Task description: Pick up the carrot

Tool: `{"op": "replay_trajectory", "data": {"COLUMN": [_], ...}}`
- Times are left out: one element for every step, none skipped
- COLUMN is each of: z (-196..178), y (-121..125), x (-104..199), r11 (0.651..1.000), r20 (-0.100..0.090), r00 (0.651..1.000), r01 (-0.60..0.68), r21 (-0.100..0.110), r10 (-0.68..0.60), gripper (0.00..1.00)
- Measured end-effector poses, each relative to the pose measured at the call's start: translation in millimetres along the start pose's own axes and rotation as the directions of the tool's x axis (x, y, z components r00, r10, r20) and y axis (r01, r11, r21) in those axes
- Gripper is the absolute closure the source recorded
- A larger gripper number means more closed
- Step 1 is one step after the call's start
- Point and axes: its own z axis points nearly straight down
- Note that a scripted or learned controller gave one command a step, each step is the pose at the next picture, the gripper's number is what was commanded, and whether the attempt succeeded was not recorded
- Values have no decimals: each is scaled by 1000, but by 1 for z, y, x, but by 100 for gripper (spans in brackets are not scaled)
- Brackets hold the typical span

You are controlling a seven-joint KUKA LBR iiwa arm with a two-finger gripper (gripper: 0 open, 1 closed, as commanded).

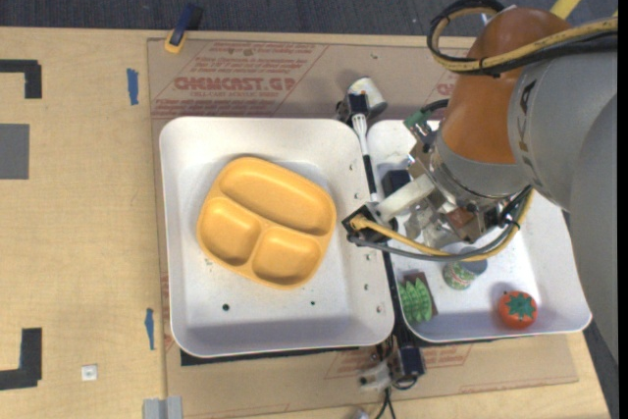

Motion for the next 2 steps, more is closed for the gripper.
{"op": "replay_trajectory", "data": {"z": [87, 87], "y": [4, -8], "x": [30, 14], "r11": [998, 971], "r20": [0, -2], "r00": [998, 971], "r01": [-57, -238], "r21": [0, 0], "r10": [57, 238], "gripper": [100, 100]}}
